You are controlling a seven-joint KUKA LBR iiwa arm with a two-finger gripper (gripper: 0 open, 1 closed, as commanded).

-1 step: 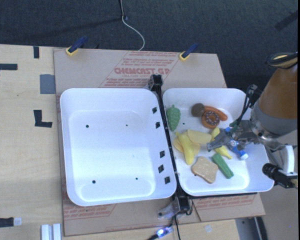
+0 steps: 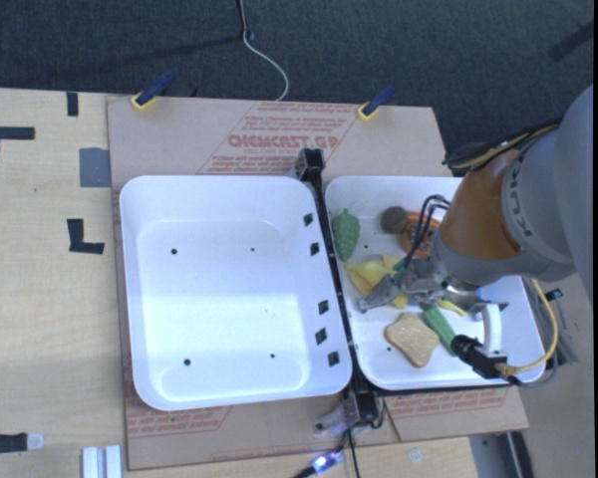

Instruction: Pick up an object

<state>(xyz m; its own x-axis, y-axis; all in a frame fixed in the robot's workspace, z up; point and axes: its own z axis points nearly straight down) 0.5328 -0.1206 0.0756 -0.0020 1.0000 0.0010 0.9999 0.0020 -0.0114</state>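
**Hand low in the right bin, among the objects**

The arm (image 2: 498, 217), grey with an orange band above the wrist, reaches in from the right and bends down over the right bin (image 2: 374, 366). The hand (image 2: 379, 297) sits low inside that bin, its metal fingers (image 2: 371, 300) pointing toward the divider between the two bins. Whether the fingers are spread or pressed together cannot be told from this view; nothing is clearly seen between them.

Position of objects, taken from the hand:
- A yellow object (image 2: 372, 270) lies just above the hand, touching or nearly touching the fingers; contact cannot be confirmed.
- A green leaf-shaped object (image 2: 346, 232) lies farther up, against the bin's left wall.
- A slice of toast (image 2: 412, 339) lies just below and to the right of the hand, flat on the bin floor.
- A green stick-like object (image 2: 441, 322) lies to the right of the hand, beside the toast and partly under the wrist.
- A dark round object (image 2: 394, 218) and an orange object (image 2: 419, 229) lie up and to the right, near the arm's orange band.

The left bin (image 2: 219, 287) lies to the hand's left, beyond the divider. Both bins rest on a cardboard sheet (image 2: 269, 137) on the worktop (image 2: 40, 267).
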